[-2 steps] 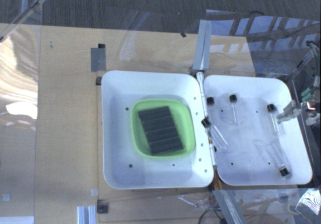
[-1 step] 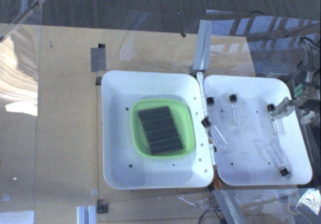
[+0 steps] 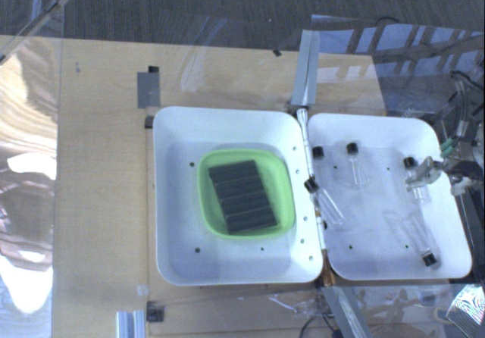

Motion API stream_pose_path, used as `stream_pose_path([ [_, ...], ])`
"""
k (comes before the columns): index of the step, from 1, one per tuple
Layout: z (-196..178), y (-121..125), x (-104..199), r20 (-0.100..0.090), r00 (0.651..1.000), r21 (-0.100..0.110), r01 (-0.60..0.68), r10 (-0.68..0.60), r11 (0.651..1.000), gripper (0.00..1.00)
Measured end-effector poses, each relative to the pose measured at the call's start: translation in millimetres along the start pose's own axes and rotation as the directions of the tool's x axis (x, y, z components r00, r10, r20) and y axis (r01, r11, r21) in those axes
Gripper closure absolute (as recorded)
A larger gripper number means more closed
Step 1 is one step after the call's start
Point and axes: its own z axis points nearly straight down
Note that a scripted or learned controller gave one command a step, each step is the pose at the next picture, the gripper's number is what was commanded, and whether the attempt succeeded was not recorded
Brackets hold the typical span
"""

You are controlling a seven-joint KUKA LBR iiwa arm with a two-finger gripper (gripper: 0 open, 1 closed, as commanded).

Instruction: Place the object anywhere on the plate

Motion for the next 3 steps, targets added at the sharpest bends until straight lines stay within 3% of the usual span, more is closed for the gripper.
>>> stream_pose_path([
  [1,5,-1,-10,0.001,1.000,0.000,-0.010,0.010,1.000,0.00],
  [2,-25,0,-4,0.001,0.998,-0.003,-0.067,0.067,0.998,0.00],
  [3,-41,-4,26,0.000,0.994,-0.003,-0.106,0.106,0.994,0.00],
])
